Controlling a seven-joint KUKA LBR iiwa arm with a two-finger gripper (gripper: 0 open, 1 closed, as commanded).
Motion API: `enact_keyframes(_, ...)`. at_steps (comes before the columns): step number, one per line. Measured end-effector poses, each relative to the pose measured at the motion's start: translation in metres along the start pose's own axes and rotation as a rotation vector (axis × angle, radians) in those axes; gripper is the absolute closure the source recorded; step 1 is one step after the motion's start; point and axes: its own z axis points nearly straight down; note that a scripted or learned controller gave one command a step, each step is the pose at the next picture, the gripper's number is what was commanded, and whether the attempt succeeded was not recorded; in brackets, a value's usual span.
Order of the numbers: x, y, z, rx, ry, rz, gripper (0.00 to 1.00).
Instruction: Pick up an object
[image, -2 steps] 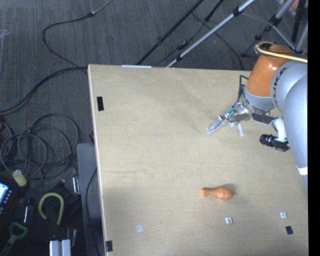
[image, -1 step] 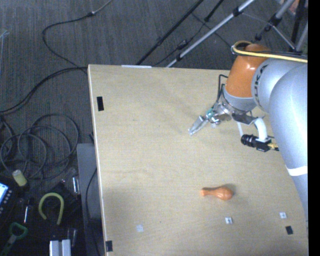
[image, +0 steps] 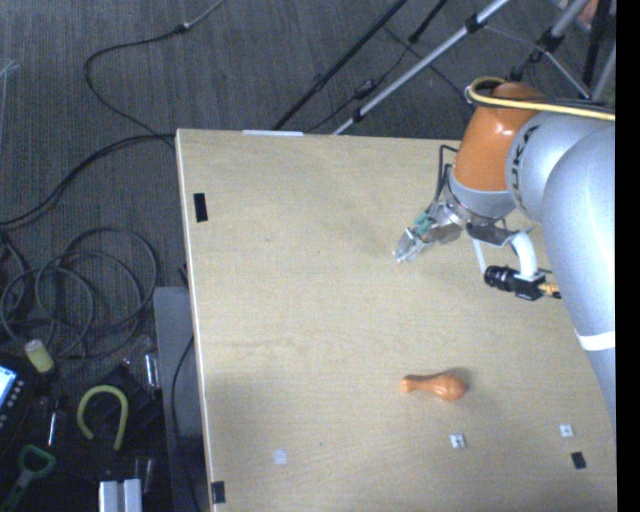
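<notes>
From the camera view, the bench top (image: 300, 300) appears as a bare tan board, and the gripper (image: 412, 245) hangs above its upper middle part. Near the jaws the surface is plain wood; no item lies beside them or under them. Well to their left, close to the board's left edge, sits a small black mark (image: 201, 207). Far below the jaws, toward the near edge, are two small white tags (image: 457, 440) and a small black tag (image: 578, 460). Off the board, on the dark carpet to the far left of the jaws, lie loops of black cable (image: 80, 290), a green U-shaped piece (image: 103, 408) and a few small tools. Above the jaws, past the board's far edge, slanted metal stand legs (image: 420, 60) cross the floor.

The arm (image: 570, 210) comes in from the right, grey, with the orange band (image: 495, 135) above the wrist. The wrist tilts so that the gripper points down and to the left. A black cylindrical fitting (image: 515, 280) sticks out beside the wrist, lower right of the jaws.

The fingertips are small and blurred, so how far the jaws are parted cannot be told; nothing is visibly between them.

The orange object (image: 437, 385), shaped like a bulb with a narrow neck pointing left, lies flat on the board well below the jaws and slightly to their right, well apart from them, with bare board between.
</notes>
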Motion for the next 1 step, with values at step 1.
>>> enact_keyframes(1, 0.0, -0.0001, 0.0001, 0.0, 0.0, 0.0, 0.0)
